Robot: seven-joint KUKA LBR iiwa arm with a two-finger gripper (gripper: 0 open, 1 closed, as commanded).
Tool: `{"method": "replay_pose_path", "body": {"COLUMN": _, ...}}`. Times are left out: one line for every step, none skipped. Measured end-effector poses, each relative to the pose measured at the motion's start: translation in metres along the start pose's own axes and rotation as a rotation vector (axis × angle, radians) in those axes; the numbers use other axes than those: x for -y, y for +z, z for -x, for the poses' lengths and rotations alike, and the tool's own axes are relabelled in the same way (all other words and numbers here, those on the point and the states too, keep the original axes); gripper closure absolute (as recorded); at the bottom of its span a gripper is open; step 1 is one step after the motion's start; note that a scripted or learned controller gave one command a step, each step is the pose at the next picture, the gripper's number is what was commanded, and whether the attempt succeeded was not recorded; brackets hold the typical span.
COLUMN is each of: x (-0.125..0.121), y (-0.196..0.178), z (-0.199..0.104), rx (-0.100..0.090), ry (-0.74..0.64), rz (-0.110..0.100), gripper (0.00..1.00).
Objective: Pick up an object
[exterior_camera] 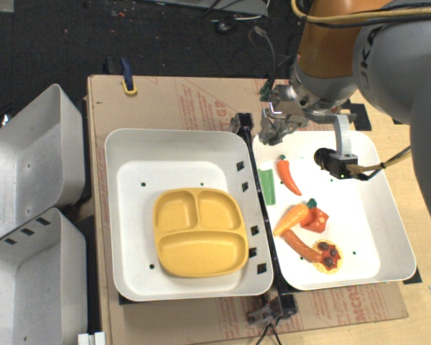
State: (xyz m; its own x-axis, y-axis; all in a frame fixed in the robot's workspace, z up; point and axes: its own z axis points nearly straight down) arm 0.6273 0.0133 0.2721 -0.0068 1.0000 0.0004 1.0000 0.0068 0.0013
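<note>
Pincer [276,124], its state impossible to tell, hangs over the right bin's [388,214] far-left corner, just above the chili pepper [288,177].

The arm [388,42] runs off the right edge, and its gripper [276,129] looks too dark to read.

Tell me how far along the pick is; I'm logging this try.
Nothing looks picked yet: the toy foods, like the chili pepper and carrot, lie in the right bin. The gripper hangs over that bin's far left corner. Grasping and lifting remain.
</note>
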Motion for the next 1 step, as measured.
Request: {"method": "replay_pose_path", "body": {"x": -0.0065, "y": 0.0065, "z": -0.0491, "rx": -0.001, "ry": 0.000, "rz": -0.001, "gripper": 1.00}}
